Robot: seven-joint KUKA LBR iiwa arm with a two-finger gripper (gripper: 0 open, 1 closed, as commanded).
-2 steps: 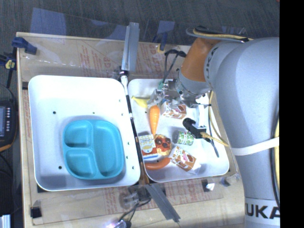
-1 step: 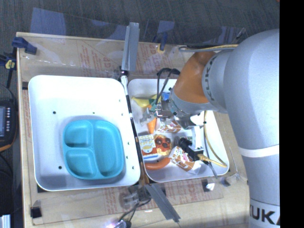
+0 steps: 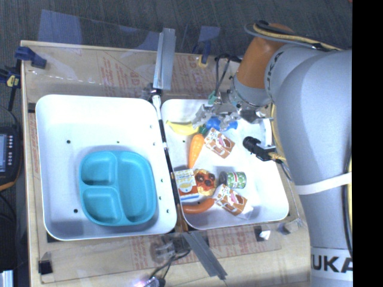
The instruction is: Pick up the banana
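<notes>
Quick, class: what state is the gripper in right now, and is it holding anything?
Gripper: low in the right bin beside the banana; open or closed cannot be told, and no hold shows.

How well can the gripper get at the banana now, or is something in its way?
Probably yes. The gripper hangs over the far end of the right bin, right beside the banana. The banana's top looks uncovered; the carrot lies close by its near side, which may crowd the fingers.
</notes>
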